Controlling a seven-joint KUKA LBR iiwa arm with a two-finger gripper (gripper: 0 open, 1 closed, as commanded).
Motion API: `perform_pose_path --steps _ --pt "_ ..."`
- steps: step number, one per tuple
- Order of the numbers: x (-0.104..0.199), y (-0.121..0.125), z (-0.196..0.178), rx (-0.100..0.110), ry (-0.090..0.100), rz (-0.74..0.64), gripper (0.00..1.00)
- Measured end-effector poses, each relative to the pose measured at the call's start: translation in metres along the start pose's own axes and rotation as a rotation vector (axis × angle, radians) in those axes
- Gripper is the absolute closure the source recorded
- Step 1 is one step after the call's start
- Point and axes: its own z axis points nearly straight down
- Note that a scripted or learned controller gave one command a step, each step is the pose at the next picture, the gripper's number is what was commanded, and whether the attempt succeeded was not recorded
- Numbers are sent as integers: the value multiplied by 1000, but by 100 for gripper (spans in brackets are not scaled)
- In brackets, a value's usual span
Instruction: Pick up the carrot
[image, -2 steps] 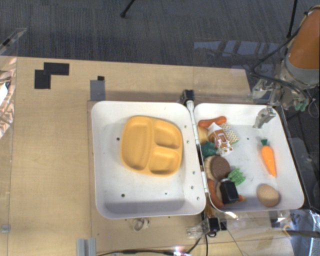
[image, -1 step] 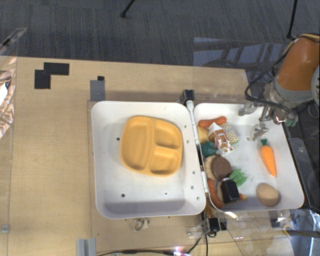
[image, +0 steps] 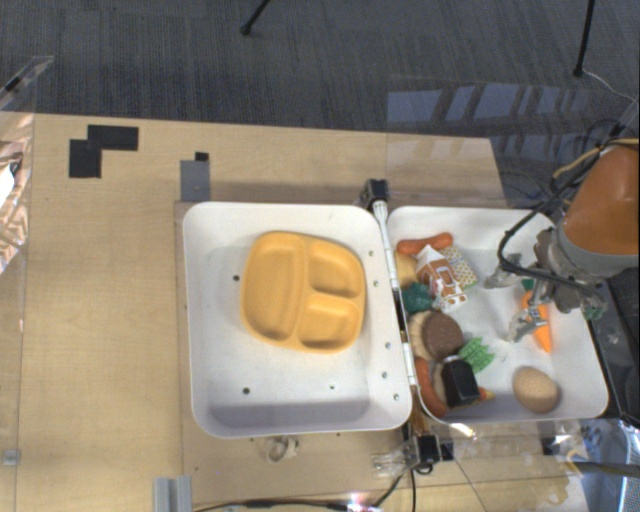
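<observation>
Gripper (image: 530, 322) straddles carrot (image: 540, 330), grip uncertain; egg (image: 535, 389) nearby.

Even overhead light, soft shadow inside the left bin (image: 215, 300), glare on clear panels, slightly soft focus

Beyond my bench, dark grey carpet (image: 300, 60) fills the far side, two thin black stand legs (image: 256, 16) crossing it. The light wooden benchtop (image: 100, 330) carries black tape marks (image: 100, 148).
</observation>
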Motion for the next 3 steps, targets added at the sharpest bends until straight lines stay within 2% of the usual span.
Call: perform_pose_path --steps 1,2,3 --pt "48 7 -1 2 -2 -93 0" --pt "49 7 -1 3 -4 -84 0" --pt "45 7 -15 8 -14 -90 100"
